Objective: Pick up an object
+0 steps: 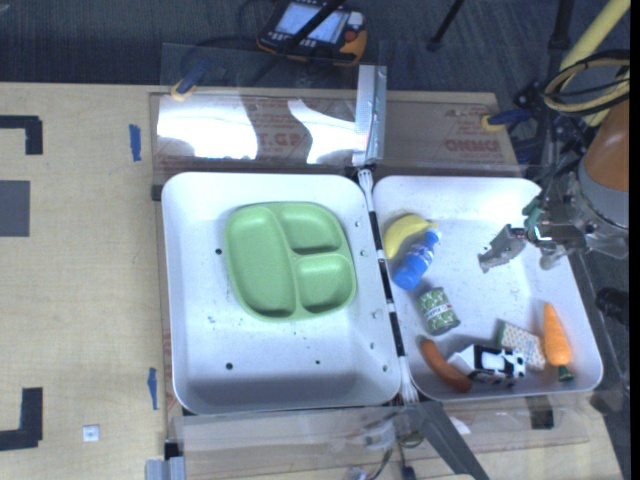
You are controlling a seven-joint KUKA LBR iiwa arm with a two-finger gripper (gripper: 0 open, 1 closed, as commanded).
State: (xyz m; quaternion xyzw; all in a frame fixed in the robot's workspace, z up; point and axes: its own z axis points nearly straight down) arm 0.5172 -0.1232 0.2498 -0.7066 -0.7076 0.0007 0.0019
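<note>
The right bin holds all the loose things; the left bin beside it holds a green divided plate with three compartments, lying flat near that bin's middle.

Against the right bin's left wall, in its far part, lies a yellow banana-like piece, curved, its long axis running roughly left to right. Touching it on the near side is a blue bottle with a paler cap, lying on its side at a slant, the cap end pointing up and to the right. Nearer along the same wall is a small green can with a patterned label, tilted, its axis running from far-left to near-right. At the bin's near-left part lies a reddish sausage shape, its length slanting from far-left to near-right. Just beside it to the right sits a black-and-white toy, with a checked tan block touching it on the far-right side. Near the bin's right wall lies an orange carrot, long axis almost front to back, green stub toward the near edge.

The gripper hovers over the right bin's far-right part, away from all these things; its two fingers stand apart with nothing between them
</note>
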